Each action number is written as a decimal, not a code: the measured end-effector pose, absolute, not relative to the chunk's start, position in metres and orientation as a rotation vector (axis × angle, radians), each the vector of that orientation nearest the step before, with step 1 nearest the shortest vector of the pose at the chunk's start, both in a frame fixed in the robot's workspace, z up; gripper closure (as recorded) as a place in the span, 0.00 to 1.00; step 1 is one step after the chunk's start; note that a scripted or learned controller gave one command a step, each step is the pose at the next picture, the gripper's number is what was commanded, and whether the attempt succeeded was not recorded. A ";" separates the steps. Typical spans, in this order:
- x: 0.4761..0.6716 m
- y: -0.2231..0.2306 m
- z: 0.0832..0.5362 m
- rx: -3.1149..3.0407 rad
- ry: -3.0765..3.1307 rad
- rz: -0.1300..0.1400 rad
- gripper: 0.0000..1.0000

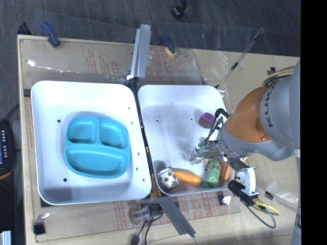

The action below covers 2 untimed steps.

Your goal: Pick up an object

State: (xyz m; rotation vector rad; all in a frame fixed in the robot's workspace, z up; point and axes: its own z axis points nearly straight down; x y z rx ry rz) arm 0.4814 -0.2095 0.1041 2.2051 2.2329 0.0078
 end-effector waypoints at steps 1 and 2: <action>0.536 -0.162 0.181 2.211 2.233 0.001 1.00; 0.536 -0.163 0.181 2.211 2.233 0.000 0.00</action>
